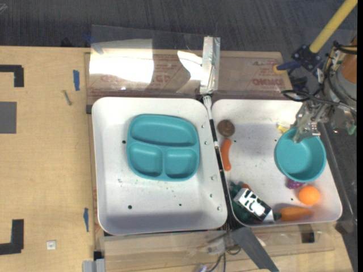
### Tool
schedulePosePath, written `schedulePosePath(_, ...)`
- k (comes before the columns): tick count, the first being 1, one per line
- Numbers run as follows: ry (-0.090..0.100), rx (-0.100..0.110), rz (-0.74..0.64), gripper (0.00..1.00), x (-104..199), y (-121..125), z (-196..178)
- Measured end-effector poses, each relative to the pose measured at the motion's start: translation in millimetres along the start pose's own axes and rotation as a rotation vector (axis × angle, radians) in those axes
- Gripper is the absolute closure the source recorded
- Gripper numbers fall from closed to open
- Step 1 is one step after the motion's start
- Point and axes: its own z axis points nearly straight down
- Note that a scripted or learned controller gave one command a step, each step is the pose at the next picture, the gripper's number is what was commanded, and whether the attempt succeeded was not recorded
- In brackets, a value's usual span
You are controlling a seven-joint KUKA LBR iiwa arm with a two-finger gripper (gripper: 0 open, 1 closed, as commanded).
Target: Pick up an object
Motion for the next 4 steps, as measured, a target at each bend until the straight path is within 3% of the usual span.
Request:
schedulePosePath(1, 0.009, -0.005, 0.019, 1.00, -7.2, 67.9, -7.6)
schedulePosePath(2, -0.012, 0.004, -0.099, 1.00, 73.6, 22.9, 106.3)
schedulePosePath(3, 0.006, -0.003, -0.137, 1.00, 36.5, 62.9, 27.5)
schedulePosePath(4, 0.004, -0.004, -0.136, 1.00, 35.8, 63.2, 19.6)
